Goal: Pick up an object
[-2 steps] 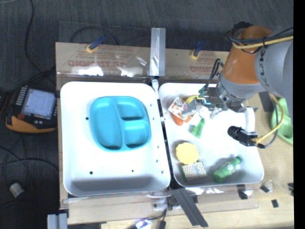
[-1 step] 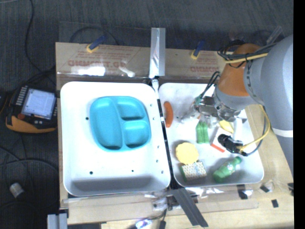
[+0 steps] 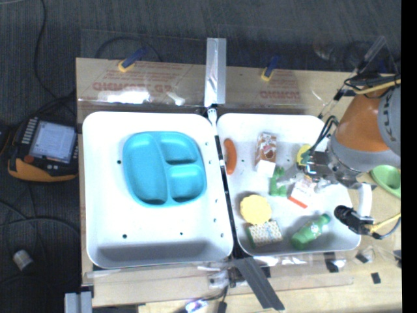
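1. Camera view, near end of right bin (image 3: pixel 242 243): patterned block (image 3: pixel 264 233), green bottle (image 3: pixel 309 231), yellow disc (image 3: pixel 255 208).
2. Mid: green packet (image 3: pixel 279 181) and red-white card (image 3: pixel 300 193), just beside gripper (image 3: pixel 313 170); finger state: cannot tell.
3. Far: brown packet (image 3: pixel 266 150), orange piece (image 3: pixel 230 155) by left wall.
4. Left bin (image 3: pixel 104 240): blue divided tray (image 3: pixel 165 167).

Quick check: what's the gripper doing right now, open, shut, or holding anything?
Gripper: cannot be told from this view. It sits low in the right bin, over the clutter near the small white and red box; nothing is visibly held.
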Action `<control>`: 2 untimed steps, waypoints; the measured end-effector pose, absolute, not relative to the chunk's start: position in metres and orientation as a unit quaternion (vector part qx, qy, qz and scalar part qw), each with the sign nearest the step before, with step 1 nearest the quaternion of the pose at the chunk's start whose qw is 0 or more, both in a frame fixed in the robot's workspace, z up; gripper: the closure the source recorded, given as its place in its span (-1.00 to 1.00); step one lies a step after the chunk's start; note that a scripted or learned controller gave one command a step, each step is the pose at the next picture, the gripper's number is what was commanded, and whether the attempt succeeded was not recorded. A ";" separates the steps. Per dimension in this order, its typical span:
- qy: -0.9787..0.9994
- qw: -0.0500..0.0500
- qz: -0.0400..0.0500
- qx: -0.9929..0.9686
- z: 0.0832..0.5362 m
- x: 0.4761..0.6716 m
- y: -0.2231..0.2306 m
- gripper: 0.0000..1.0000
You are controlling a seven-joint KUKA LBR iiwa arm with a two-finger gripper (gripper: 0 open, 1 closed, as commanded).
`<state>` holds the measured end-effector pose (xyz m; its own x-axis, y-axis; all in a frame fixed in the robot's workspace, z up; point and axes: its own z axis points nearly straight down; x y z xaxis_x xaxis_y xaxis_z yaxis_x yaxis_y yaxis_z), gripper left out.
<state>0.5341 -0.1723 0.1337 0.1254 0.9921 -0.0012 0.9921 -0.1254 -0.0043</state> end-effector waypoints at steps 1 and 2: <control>-0.650 -0.004 -0.003 -0.760 0.090 0.600 -0.135 -1.00; -0.524 -0.002 -0.004 -0.852 0.089 0.596 -0.149 -1.00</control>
<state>0.5962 -0.1487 0.0891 0.4507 0.8927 0.0044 0.8926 -0.4507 0.0086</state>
